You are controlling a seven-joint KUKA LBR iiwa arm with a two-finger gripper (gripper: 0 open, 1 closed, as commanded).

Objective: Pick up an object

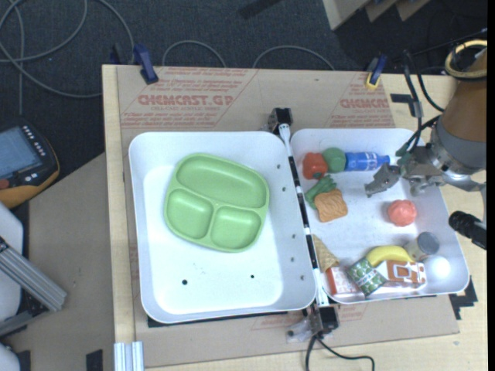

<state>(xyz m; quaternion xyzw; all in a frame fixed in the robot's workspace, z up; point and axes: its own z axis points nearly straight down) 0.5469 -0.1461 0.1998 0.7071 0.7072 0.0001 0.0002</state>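
Observation:
The right bin [456, 207] holds several small things. A red ball [401, 212] lies near its middle. Along the far side sit a blue bottle [365, 161], a green ball [334, 158] and a red tomato [314, 165]. A toast slice [331, 205] and a green pepper [320, 185] lie at the left. A banana [388, 254], a green can [365, 277], an orange carton [404, 273] and a white ball [438, 267] crowd the near side. My gripper [401, 182] hangs open just above and beyond the red ball, with nothing between its fingers.
The left bin [147, 207] carries a green divided plate [216, 202]. A black clip [280, 118] joins the bins at the far rim. A grey round object [426, 243] lies near the right wall. Cables trail behind the bench.

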